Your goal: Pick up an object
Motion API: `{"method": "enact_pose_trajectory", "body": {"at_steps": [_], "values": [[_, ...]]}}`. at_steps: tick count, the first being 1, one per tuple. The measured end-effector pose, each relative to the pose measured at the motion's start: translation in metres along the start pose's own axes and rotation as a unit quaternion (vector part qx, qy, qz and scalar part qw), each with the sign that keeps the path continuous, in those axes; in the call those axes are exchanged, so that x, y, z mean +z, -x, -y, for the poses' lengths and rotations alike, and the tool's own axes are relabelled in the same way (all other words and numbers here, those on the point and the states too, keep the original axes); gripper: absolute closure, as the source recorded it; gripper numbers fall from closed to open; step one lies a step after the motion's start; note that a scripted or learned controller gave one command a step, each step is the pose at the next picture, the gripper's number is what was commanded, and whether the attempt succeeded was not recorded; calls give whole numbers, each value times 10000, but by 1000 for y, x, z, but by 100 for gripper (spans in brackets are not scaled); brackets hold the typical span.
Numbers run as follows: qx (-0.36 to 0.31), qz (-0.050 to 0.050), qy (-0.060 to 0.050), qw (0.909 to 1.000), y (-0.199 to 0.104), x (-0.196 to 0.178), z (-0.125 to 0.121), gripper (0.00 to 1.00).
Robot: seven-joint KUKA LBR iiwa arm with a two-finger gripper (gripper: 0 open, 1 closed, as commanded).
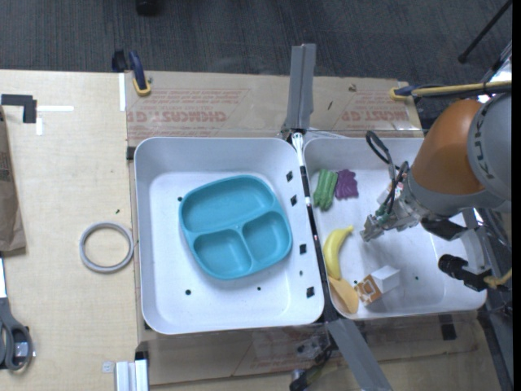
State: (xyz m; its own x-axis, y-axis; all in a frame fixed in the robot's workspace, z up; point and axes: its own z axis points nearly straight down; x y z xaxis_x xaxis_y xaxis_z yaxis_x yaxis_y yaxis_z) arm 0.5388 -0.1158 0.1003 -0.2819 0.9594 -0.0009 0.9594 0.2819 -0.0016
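Note:
My gripper [373,229] hangs low over the middle of the right bin [423,296], just right of a yellow banana [334,249]. A green cucumber-like piece [326,188] and a purple grape bunch [347,184] lie at the bin's far left. A small white and brown box [377,285] and an orange-tan piece [343,295] rest near the front left corner. Nothing shows between the gripper's tips.
The left bin [155,243] holds a blue three-compartment plate [235,226]. A divider post [301,88] stands between the bins at the back. On the bench to the left lie a grey tape ring [107,246] and scissors [15,340].

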Motion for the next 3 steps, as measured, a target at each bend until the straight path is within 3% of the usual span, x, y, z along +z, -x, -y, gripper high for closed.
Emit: {"method": "enact_pose_trajectory", "body": {"at_steps": [1,2,3], "values": [[0,0,0,10000,0,0,0,0],[104,-10,-7,9999,-31,10,56,0],[-378,2,8,9993,9,9,-21,0]]}}
